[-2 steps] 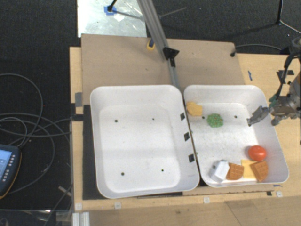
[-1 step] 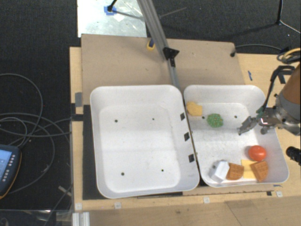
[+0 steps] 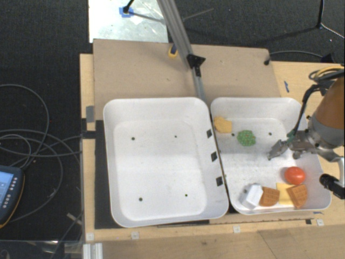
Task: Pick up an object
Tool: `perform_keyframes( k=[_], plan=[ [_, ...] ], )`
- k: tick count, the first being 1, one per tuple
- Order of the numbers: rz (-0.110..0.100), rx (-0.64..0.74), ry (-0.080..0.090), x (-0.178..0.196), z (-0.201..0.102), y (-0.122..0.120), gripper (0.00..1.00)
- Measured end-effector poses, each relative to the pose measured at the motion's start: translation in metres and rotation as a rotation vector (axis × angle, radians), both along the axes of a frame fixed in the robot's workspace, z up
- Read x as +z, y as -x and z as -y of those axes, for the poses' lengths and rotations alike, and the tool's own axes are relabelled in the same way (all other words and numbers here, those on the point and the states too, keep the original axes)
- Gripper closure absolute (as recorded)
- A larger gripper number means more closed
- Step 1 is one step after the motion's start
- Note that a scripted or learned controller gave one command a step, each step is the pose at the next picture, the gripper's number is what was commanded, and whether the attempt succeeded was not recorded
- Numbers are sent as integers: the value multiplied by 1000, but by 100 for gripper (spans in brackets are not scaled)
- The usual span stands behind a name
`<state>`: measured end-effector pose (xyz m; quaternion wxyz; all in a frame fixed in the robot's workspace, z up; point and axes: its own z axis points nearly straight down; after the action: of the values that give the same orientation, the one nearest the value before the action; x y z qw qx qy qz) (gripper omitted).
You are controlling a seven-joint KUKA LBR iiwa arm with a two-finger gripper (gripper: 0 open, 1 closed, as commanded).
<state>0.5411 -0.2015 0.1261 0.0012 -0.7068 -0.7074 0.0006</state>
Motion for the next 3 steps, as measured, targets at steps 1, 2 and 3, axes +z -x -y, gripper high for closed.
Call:
perform_keyframes(
  k=[1,2,3],
  plan=[
    [7,1,2,14,1,-2,100],
    [9,4,3,62,3,-12,100],
    [8,5,3,98,4,-13,100]
  ],
)
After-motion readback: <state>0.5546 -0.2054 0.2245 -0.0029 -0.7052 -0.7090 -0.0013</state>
